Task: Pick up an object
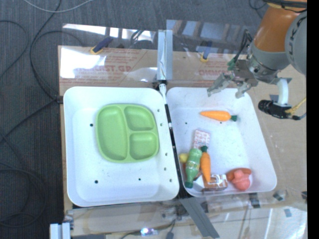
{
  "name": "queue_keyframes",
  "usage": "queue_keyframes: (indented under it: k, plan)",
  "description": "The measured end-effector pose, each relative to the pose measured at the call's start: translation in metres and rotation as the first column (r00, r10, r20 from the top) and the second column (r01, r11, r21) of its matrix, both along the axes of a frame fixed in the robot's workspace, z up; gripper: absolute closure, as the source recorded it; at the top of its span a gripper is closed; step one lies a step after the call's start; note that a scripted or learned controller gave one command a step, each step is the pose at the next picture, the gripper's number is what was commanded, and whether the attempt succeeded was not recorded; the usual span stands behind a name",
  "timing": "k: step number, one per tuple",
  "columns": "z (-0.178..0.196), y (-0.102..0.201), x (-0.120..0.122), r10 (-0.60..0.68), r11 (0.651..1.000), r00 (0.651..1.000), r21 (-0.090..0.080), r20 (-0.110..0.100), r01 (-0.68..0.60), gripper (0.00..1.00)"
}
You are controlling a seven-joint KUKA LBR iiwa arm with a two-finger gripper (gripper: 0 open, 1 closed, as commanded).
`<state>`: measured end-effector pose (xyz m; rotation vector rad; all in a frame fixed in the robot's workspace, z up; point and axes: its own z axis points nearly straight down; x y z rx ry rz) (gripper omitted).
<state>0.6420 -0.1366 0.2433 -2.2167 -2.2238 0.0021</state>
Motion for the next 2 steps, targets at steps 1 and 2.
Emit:
queue_keyframes:
  k: [1, 2]
  plan:
    - [0.048, 0.006, 0.027, 0.157, 0.988, 0.988, -0.004, 0.001, -0.157, 0.0]
    - [-0.043, 0.03, 0.026, 0.301, 0.954, 0.954, -0.001, 0.0, -0.301, 0.0]
